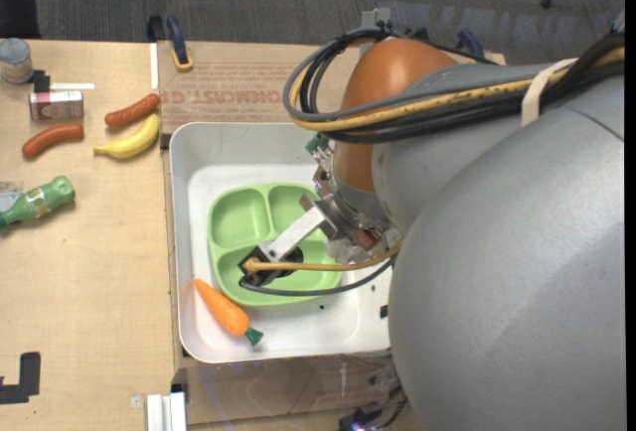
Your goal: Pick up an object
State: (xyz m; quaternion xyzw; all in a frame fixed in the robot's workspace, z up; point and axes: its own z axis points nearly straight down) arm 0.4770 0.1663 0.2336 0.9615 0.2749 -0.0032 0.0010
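A green divided plate [243, 215] lies in the white bin [189, 220]. An orange toy carrot [221, 307] with a green stub rests at the bin's front left, touching the plate's front rim. My gripper [343, 232] hangs low over the plate's right side, mostly hidden by the wrist and cables. I see nothing held in it. The arm's big grey body covers the right part of the bench.
On the wooden bench left of the bin lie a yellow banana [131, 141], two red sausages [132, 109] [52, 138], a green bottle [38, 201], a small carton [55, 103] and a can [14, 60]. A cardboard sheet [234, 93] sits behind the bin.
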